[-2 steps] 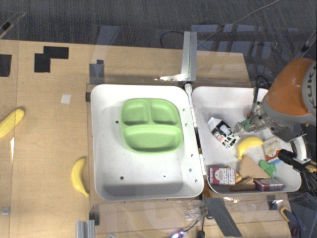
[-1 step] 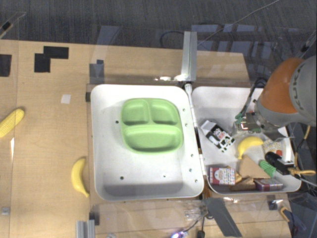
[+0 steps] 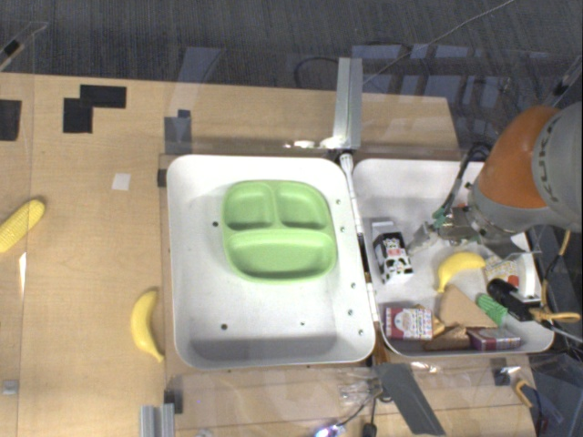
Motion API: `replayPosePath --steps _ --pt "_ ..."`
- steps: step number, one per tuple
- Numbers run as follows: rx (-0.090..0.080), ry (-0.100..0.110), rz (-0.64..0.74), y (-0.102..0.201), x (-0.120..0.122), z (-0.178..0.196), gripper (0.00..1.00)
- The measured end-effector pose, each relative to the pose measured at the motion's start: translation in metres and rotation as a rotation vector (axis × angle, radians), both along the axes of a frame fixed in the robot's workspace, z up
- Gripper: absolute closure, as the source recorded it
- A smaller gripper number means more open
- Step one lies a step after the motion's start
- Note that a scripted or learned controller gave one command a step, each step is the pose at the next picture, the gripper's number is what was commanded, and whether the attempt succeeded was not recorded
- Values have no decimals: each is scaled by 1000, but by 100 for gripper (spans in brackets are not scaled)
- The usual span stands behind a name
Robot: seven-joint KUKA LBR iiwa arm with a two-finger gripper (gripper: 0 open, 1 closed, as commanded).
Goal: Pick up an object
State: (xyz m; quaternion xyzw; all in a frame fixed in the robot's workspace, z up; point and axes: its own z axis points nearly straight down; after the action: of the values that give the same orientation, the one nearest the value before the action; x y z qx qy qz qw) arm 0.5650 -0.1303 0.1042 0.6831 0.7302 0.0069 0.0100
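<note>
The right bin (image 3: 401, 185) holds several small things. A yellow banana (image 3: 458, 267) lies near its middle, and a black-and-white carton (image 3: 392, 255) lies to the left of it. Along the front wall are a red box (image 3: 407, 321), a brown wedge (image 3: 465, 312), a green marker (image 3: 492, 309) and a dark red box (image 3: 494, 340). My gripper (image 3: 453, 226) hangs low over the bin's right half, just behind the banana. The grey wrist and orange band (image 3: 515, 162) rise above it to the right. Nothing is visibly held.
The left bin (image 3: 182, 271) carries a green divided plate (image 3: 278, 228). Outside the bins, on the wooden bench, lie a second banana (image 3: 146, 324) and a yellow corn cob (image 3: 20, 226) at the far left. A metal post (image 3: 349, 107) stands behind the bins' shared wall.
</note>
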Motion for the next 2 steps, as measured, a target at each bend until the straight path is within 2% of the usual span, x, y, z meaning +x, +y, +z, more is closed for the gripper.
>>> replayPosePath --steps 1,2 --pt "-11 8 104 34 32 -12 0" --pt "-1 17 301 63 69 83 0"
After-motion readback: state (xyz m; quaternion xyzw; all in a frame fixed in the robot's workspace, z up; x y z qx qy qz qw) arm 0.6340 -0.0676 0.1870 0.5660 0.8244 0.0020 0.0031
